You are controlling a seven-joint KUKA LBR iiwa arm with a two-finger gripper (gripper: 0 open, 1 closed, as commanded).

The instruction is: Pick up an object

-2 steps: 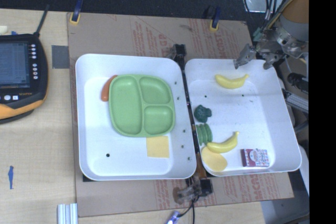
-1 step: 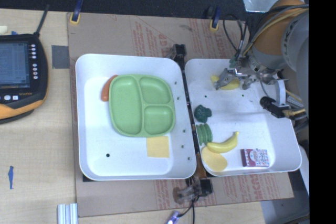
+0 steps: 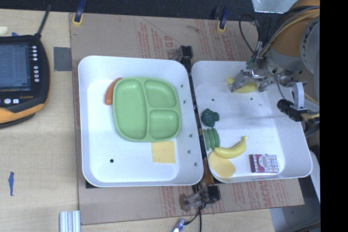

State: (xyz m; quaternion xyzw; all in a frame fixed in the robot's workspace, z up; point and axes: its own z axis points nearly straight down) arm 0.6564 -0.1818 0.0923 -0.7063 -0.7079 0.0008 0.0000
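Cables and a clamp sit at the bottom centre edge, nearest the camera. Just above, lower part of the right bin: red-and-white packet, yellow round piece, banana, green ridged item, dark green broccoli-like piece, all clustered near the divider. Left bin holds a green divided plate, a yellow square below it, an orange item tucked at the plate's left edge. Upper right of the frame: end effector is low over a yellow object in the right bin's far corner; whether it is spread or pressed together cannot be told, and a hold is not confirmed. Doing it well probably means centring on the yellow object, then lifting straight up. Bin wall sits close behind; likely tight. Handheld pendant rests on the counter at far left.
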